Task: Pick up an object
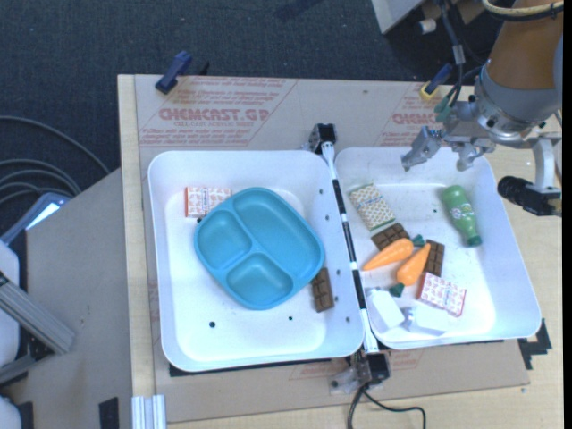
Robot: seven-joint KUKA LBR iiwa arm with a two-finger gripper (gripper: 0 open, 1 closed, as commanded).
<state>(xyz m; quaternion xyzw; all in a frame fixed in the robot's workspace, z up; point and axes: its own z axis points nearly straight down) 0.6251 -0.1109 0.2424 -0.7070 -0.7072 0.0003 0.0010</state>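
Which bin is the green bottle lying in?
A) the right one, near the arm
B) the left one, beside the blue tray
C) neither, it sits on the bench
A: the green bottle lies in the right bin, just below the gripper, while the blue tray sits in the left bin.

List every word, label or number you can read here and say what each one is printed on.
"CHEMCAST GP": red print on the brown board under the bins, left part; the smaller lines below it are too blurred to read.
The same red print repeats on the board's right part, cut off and not legible.
Green bottle: label too small to read.
Red-and-white packets, left bin and right bin: print too blurred to read.
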